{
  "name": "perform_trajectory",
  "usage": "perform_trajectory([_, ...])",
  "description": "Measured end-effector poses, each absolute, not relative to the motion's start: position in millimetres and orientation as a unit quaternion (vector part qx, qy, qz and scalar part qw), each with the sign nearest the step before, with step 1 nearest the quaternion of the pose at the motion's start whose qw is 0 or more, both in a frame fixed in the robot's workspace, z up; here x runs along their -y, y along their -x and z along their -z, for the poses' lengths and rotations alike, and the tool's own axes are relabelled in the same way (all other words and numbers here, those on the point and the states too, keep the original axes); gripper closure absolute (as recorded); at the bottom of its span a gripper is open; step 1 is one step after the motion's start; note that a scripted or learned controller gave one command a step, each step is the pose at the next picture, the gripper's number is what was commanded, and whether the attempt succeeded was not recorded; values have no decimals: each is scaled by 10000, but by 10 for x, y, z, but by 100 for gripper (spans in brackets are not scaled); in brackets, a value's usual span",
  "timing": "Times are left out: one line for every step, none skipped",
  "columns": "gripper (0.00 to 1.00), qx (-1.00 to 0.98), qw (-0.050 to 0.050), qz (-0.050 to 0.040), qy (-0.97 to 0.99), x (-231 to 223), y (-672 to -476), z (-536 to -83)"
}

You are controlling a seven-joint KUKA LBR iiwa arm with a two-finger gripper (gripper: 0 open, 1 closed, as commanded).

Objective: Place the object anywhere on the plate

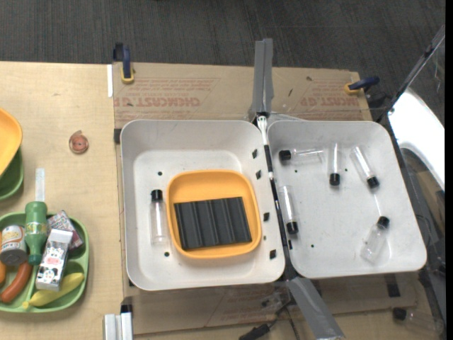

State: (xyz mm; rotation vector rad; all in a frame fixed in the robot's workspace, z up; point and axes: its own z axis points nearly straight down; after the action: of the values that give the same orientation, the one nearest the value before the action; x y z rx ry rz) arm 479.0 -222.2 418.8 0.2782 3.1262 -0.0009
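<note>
Currently orange plate (212, 184) in left bin (134, 154), vial (157, 214) beside it; tool state cannot tell.

- Arm (419, 122): one section shows at the right side of the camera view, partly cut by the frame edge.
- Colour: pale grey, almost white under the light.
- Shape: a smooth, rounded shell with a curved outline and no sharp corners.
- Lower edge: a darker grey rim follows the curve.
- Markings, screws: too small to tell.
- Dark strand (425, 62): thin, running diagonally above the shell; whether it is the arm's cable cannot be told.
</note>
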Motion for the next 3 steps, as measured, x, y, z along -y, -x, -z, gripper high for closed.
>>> perform_trajectory([0, -9922, 13, -1, 1246, 2219, -4792, -3839])
perform_trajectory([0, -9757, 23, 5, 2192, 2219, -4855, -4085])
perform_trajectory([0, -9149, 15, -4, 4037, 2216, -4880, -3986])
